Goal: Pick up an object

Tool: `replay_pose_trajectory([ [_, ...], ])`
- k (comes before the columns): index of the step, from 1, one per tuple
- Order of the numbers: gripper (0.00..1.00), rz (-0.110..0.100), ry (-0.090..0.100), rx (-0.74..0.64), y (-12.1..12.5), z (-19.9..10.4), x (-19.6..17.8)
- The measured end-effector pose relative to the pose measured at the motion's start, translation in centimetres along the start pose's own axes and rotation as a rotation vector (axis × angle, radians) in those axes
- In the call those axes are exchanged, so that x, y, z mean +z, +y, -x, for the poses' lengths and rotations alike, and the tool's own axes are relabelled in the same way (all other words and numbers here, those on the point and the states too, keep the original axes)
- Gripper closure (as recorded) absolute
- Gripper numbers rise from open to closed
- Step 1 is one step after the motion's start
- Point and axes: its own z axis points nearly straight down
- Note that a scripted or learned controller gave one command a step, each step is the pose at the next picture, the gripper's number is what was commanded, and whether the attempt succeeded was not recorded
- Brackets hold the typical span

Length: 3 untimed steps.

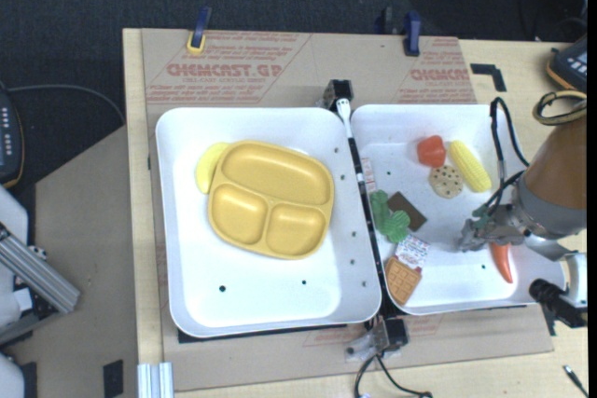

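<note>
Two shallow white bins sit side by side on your worktop [280, 61]. Your left bin [177, 200] carries a yellow divided plate [270, 199] with a yellow banana-like piece [207, 165] poking out from under its upper-left edge. Your right bin [401, 126] holds the toy food: a red tomato-like piece [430, 150], a yellow corn cob [469, 165] just beside it, a speckled cookie [447, 182] below those, a green leafy piece [390, 217] against a brown square [408, 210], a small printed card [413, 248] and a waffle piece [402, 279] near the bin's front-left corner. Your end effector [480, 231] hangs low over the right side of that bin, with an orange carrot [504, 262] lying just beside it. Whether it is released or clenched, you cannot tell from this angle, and nothing shows between its tips.
</note>
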Motion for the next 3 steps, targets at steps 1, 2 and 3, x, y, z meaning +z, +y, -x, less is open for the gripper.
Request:
replay_pose_trajectory([
  [1,1.00,0.005,-0.003,-0.003,0.5,-0.3,-4.4],
  [2,1.00,0.006,-0.004,-0.002,0.3,0.2,-8.8],
  [3,1.00,0.007,-0.004,-0.003,0.5,0.2,-13.3],
])
